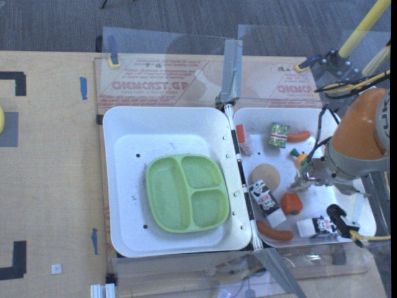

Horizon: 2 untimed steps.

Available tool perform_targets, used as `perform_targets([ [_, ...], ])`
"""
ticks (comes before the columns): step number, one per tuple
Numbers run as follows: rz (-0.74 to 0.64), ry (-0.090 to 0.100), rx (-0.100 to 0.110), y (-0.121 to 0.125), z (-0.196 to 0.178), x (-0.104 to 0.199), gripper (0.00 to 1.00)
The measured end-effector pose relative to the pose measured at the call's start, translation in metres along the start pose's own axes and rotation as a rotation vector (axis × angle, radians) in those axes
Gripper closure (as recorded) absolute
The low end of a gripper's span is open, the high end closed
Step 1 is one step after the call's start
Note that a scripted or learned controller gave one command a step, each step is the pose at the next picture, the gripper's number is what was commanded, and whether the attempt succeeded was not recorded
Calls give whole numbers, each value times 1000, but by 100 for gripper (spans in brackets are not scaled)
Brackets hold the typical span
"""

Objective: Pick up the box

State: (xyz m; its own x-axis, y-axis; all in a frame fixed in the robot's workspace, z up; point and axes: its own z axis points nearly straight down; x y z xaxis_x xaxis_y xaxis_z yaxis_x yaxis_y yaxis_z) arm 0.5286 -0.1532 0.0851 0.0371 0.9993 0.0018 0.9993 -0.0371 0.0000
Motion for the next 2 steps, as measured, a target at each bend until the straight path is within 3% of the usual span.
perform_targets([
  [1,48,-2,-1,119,-117,92,100],
  [2,57,-3,-24,109,-29,58,100],
])
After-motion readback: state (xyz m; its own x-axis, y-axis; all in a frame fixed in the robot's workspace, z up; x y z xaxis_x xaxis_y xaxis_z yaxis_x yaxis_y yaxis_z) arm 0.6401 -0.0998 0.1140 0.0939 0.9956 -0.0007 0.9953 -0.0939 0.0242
